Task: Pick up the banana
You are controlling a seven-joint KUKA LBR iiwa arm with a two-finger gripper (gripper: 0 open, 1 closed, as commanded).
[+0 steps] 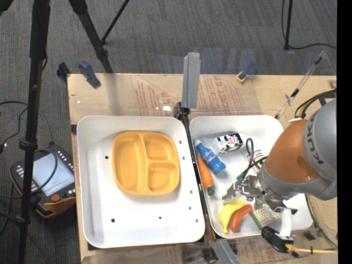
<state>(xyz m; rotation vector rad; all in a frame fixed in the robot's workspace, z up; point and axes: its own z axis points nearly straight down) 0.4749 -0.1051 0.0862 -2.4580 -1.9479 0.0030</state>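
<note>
The banana (227, 214) is yellow and short. It lies near the front edge of the right bin (275, 126), with a red-orange sausage-shaped piece (242, 217) pressed against its right side. My gripper (245, 192) hangs just above and slightly behind the banana, at the end of the grey arm with the orange band (294, 158). The wrist hides the bin floor to the banana's right.
The right bin also holds a carrot (205, 175), a blue bottle (210, 157) and a small black-and-white toy (228, 142). A yellow divided plate (146, 162) sits in the left bin (93, 202). A grey post (190, 81) stands behind the bins.
</note>
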